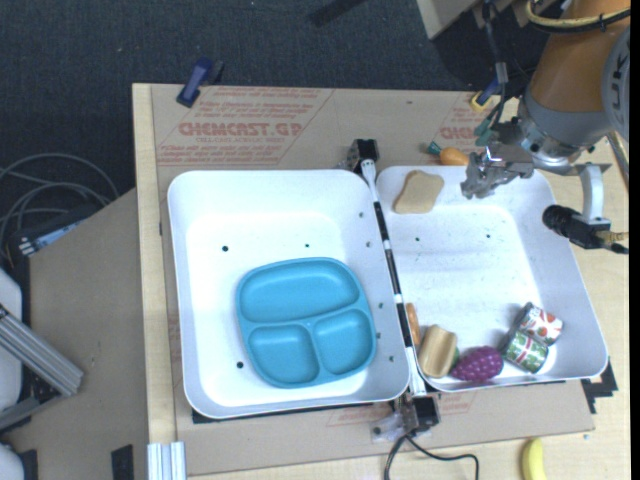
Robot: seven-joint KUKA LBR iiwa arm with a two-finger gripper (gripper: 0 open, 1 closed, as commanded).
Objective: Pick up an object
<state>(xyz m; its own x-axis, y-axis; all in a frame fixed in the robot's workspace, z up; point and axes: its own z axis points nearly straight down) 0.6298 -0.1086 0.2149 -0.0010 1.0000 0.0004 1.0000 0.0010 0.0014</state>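
Even, bright overhead light, white bins (200, 268) slightly washed out with soft glare, faint short shadows under the blue tray (300, 318), dark floor dim at upper left, overall softness, small items at lower right perhaps slightly blurred

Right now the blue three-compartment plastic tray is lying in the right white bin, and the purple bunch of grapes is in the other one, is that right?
Not quite. The camera view shows the blue three-compartment plastic tray lying in the left white bin, not the right one. The purple bunch of grapes is indeed in the other one, the right white bin, near its front edge.
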